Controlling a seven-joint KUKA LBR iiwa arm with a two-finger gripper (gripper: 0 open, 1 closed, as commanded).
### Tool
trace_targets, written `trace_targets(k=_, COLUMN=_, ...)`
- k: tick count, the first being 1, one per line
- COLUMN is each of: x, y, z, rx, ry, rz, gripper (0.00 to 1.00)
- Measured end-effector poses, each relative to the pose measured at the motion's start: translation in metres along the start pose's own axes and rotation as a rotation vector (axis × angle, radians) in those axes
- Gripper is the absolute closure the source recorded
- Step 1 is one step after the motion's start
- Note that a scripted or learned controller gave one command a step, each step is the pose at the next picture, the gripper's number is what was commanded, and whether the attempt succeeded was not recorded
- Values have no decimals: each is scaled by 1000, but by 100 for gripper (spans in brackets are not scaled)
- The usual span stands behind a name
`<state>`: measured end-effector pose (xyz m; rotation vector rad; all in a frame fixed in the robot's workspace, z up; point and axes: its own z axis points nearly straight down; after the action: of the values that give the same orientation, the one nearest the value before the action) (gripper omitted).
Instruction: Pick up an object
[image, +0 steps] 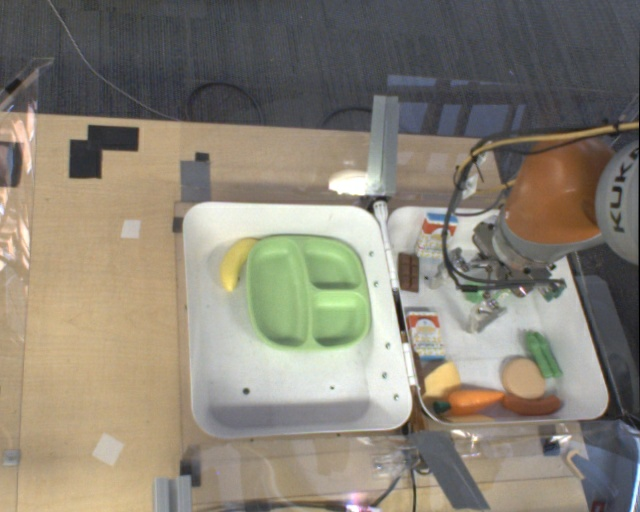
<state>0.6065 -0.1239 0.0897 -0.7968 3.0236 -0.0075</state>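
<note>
White plastic makes up both shallow bins: the left white bin (290, 410) and the right white bin (580, 350), parted by a raised centre wall.

In the camera view, the left bin holds a pale green divided plate (305, 292) with three compartments, lying flat near the middle. A yellow banana (235, 263) lies just beside the plate's left edge, touching or nearly touching it.

The grey arm with its orange band (550, 195) reaches over the far part of the right bin. Its two-finger gripper (487, 312) points down at bare bin floor; whether its fingers are apart or closed cannot be told, and nothing is seen held in it.

Around the gripper lie the things to pick. A small red-and-white carton (427, 333) lies to its left, near the centre wall; a dark brown bar (408, 271) lies beyond that, against the wall. A second printed carton (434, 240) lies farther back. Nearer than the gripper sit a yellow wedge (441, 378), an orange carrot (474, 400), a round tan disc (523, 377) and a reddish sausage shape (532, 405). A green ridged piece (541, 354) lies to the gripper's right.
</note>
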Motion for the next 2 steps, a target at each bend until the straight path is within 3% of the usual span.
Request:
trace_targets(k=1, x=-13, y=-7, z=1, rx=-2, ry=1, rz=-163, gripper=0)
trace_targets(k=2, x=-11, y=-14, z=1, rx=-3, ry=0, rz=-136, gripper=0)
